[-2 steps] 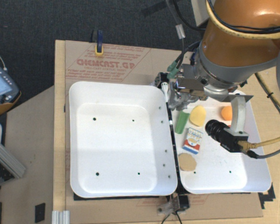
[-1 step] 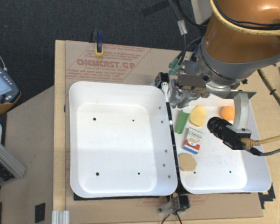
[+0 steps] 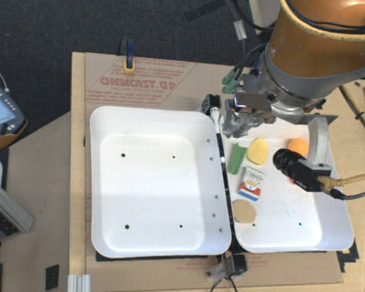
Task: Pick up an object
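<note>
Overhead, the camera view looks down at a slant on two white bins set side by side on a cardboard sheet (image 3: pixel 143 78) with red print, which lies on the desk (image 3: pixel 50 177). A small blue and yellow clamp (image 3: pixel 129 54) sits at the sheet's far edge.

The arm (image 3: pixel 310 70) reaches in from the upper right, its orange band (image 3: pixel 329 21) bulking large at the top of the view and the grey wrist below it pointing down and leftward. The tool (image 3: pixel 238 127) hangs over the far left corner of the right bin (image 3: pixel 288 226), close to the rim where that bin meets the left bin (image 3: pixel 149 189). Whether the tool is open or closed cannot be told from this angle, and nothing can be seen gripped in it.

The things to pick all lie in the right bin, gathered along its left half. A green piece (image 3: pixel 236 158) lies just below the tool, next to the shared rim. A yellow piece (image 3: pixel 258 150) lies just beside it on the right. An orange ball (image 3: pixel 298 145) rests further right, apart from the yellow piece. Nearer the camera, a small red, white and blue box (image 3: pixel 251 182) lies below the yellow piece, and a tan round disc (image 3: pixel 244 211) lies just below the box.
</note>
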`<state>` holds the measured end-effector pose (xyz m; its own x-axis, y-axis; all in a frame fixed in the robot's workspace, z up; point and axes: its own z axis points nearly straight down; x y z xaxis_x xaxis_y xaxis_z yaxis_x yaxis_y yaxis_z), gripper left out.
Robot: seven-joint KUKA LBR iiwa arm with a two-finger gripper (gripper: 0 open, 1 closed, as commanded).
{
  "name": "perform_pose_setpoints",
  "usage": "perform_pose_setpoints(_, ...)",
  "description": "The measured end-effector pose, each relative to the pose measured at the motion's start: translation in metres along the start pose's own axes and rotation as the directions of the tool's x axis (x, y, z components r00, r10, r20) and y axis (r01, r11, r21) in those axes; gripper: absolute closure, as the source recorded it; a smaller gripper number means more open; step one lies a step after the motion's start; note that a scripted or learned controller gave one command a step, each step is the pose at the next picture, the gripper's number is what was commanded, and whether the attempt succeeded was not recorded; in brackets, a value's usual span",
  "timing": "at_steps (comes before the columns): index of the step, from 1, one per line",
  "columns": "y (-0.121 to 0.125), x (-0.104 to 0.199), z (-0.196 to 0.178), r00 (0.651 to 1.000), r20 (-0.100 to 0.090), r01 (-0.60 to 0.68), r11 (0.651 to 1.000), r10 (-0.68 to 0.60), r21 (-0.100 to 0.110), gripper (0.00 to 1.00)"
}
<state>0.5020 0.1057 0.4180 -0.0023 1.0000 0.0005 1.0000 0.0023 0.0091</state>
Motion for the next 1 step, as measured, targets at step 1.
perform_pose_setpoints(1,0.0015,0.0538,-0.0533,1.0,-0.003,0.004,1.0,-0.004,0.002,1.0)
